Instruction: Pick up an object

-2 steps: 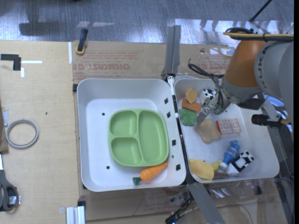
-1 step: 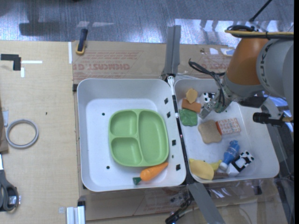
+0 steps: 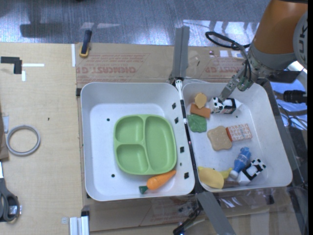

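The end effector (image 3: 234,87) hung low over the far part of the right white bin (image 3: 271,131), its fingers too small and blurred to tell whether spread or pressed together. Just beside it, toward the near side, lay a small black-and-white toy cow (image 3: 224,105), with an orange wedge-shaped block (image 3: 200,110) and a green felt leaf (image 3: 197,123) further left. Well off to the left, the other white bin (image 3: 93,131) held a pale green divided plastic tray (image 3: 145,144) and a toy carrot (image 3: 159,180).

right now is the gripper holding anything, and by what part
Nothing is held: the gripper hangs above the right bin, near the black-and-white toy.
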Available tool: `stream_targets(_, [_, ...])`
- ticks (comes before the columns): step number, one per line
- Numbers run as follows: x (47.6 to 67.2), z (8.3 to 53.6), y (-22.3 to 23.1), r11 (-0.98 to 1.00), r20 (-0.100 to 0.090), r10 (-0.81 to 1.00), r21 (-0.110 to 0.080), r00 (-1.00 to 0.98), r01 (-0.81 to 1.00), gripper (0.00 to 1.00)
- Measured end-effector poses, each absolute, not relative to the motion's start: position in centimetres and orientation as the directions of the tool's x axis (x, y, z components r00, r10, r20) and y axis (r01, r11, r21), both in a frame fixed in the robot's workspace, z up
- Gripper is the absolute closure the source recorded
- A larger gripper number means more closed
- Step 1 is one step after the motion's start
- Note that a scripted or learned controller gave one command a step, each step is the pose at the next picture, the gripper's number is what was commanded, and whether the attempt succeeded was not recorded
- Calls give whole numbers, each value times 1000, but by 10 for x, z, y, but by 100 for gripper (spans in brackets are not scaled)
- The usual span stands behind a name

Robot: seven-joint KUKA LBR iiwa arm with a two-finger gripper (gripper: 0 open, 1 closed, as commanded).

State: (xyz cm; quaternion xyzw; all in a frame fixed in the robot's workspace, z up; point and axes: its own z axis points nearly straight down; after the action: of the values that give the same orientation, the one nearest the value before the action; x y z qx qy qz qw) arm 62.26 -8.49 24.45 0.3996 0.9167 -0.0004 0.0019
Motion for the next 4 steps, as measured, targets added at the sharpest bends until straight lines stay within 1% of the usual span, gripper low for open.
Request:
stream_targets(1, [622,244,-85,680,-3,733,0,-680,733,0])
stream_targets(2, [609,138,-107,490,0,872,-1,-490,872,0])
stream_targets(3, [576,93,-144,559,-2,829,1,-559,829,0])
stream_targets(4, [569,93,-99,471,-1,882,2,-471,882,0])
